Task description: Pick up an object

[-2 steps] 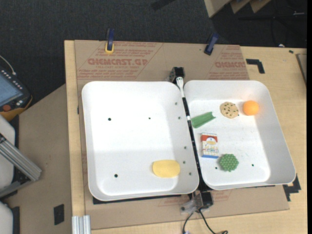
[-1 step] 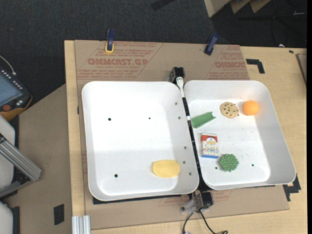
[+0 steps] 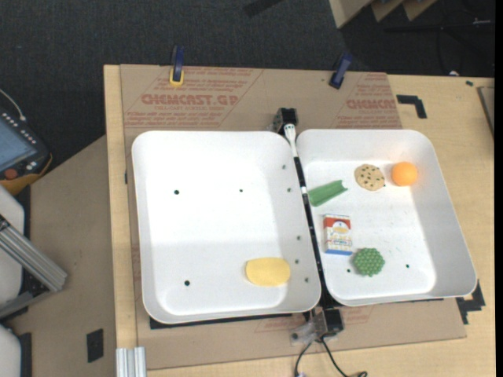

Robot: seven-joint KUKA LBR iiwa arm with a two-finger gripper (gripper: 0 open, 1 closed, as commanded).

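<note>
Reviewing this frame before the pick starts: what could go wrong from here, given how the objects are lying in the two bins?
The small carton and green broccoli piece lie close together, so a grasp on one may nudge or catch the other. The green pod rests against the right bin's inner wall, leaving little room on that side. The yellow chip in the left bin looks flat, so a grasp could slide off it.

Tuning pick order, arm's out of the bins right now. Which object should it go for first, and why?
Probably the yellow disc: it lies alone in the left bin, with bare floor all round, so a descent there risks no collision. In the right bin the small carton and green ball sit close together, as do the cookie and orange ball.
</note>
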